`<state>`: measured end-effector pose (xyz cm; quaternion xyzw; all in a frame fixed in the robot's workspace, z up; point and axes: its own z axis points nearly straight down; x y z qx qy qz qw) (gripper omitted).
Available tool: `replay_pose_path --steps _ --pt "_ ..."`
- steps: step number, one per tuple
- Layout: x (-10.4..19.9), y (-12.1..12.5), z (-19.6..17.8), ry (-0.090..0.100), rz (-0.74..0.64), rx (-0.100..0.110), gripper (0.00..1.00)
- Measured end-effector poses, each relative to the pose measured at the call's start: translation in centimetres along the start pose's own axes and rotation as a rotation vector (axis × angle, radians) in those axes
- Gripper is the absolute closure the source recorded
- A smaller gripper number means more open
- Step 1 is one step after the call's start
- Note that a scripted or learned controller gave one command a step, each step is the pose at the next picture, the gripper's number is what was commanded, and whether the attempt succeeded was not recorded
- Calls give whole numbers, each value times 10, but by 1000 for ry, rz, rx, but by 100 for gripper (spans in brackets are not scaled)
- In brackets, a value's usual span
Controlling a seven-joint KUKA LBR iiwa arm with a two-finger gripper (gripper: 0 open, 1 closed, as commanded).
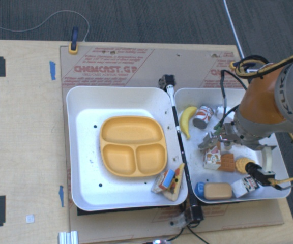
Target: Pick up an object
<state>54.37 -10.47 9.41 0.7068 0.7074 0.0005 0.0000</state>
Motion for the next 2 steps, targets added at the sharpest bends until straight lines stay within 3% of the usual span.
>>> replay_pose_path --steps 1,2 --pt "0 0 -10 -1 2 -2 100" --pt "68 -64 -91 2 -1 1 100"
